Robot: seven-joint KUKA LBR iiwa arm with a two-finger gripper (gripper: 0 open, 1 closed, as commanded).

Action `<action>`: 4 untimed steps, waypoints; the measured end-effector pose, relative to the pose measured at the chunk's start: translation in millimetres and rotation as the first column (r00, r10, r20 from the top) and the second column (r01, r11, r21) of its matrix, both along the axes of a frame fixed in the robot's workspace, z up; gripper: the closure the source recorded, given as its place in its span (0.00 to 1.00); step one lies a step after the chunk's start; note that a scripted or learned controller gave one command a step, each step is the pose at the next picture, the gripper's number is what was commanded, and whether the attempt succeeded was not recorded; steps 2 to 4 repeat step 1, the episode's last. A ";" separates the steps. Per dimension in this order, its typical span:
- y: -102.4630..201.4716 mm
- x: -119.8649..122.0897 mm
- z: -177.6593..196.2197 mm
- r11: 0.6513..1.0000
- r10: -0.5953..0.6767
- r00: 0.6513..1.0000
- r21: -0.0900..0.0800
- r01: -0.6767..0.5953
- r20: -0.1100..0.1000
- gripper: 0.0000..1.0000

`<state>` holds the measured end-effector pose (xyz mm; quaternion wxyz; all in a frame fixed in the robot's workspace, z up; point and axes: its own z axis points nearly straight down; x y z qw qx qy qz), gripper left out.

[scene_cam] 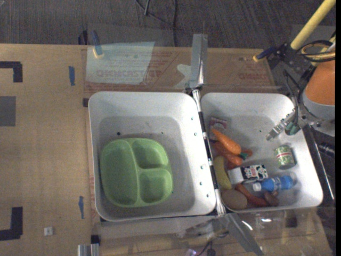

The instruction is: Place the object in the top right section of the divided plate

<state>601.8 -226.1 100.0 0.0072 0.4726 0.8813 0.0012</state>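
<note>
Two shallow white bins sit side by side on a tan counter (42,159). The left bin (101,143) holds one green divided plate (137,170) with three sections: a large one at the left and two smaller ones at the right, far and near. All three sections are bare.

The right bin (256,108) holds a cluster of toy foods along its left and near sides: one orange carrot (226,141) lying aslant, a second orange-red piece just beneath it, one yellow banana-like piece (221,172), one small black-and-white carton (248,173), one blue-and-white bottle (274,184) on its side, one brown rounded item (234,199) and one reddish elongated piece (253,196). One small green can (285,156) stands apart, near the right wall. A flat pink-edged packet (218,124) lies at the far left of this bin.

The gripper (282,127) hangs over the right bin's far right part, above the can and apart from it; nothing lies between its fingers, and how far they are parted cannot be told.

Blue tape strips and black markings dot the counter. A clear sheet lies beyond the left bin, and dark carpet with cables lies beyond that. The arm is cut off at the right edge; several items in the cluster overlap and are hard to identify.
</note>
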 end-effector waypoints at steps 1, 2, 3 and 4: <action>-1.3 1.4 11.5 1.000 -0.002 1.000 -0.002 0.002 0.007 1.00; -1.3 1.4 11.5 1.000 -0.002 1.000 -0.002 0.002 0.007 1.00; -1.3 1.4 11.5 1.000 -0.002 1.000 -0.002 0.002 0.007 1.00; -1.3 1.4 11.5 1.000 -0.002 1.000 -0.002 0.002 0.007 1.00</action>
